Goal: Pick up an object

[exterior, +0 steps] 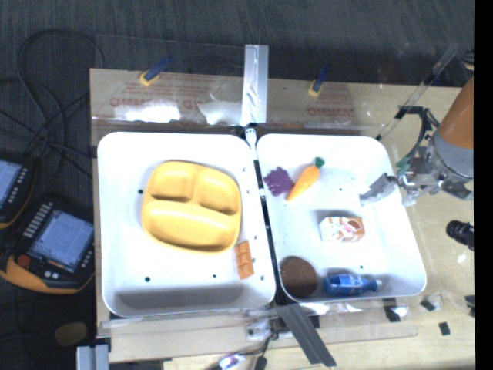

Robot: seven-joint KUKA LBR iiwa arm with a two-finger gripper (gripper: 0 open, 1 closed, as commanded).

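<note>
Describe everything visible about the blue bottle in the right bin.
The blue bottle lies on its side along the near wall of the right bin, its length roughly parallel to that wall. It looks like glossy plastic, deep blue with a paler, whitish band or label mid-body, narrowing toward its right end. Its left end sits against or very close to the brown round object; actual contact cannot be confirmed. The tool is well away, near the bin's far right side.

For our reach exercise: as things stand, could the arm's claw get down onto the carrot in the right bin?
Probably yes. The claw hangs over the right bin, and the carrot lies apart from the purple toy, with bare floor between claw and carrot.
</note>
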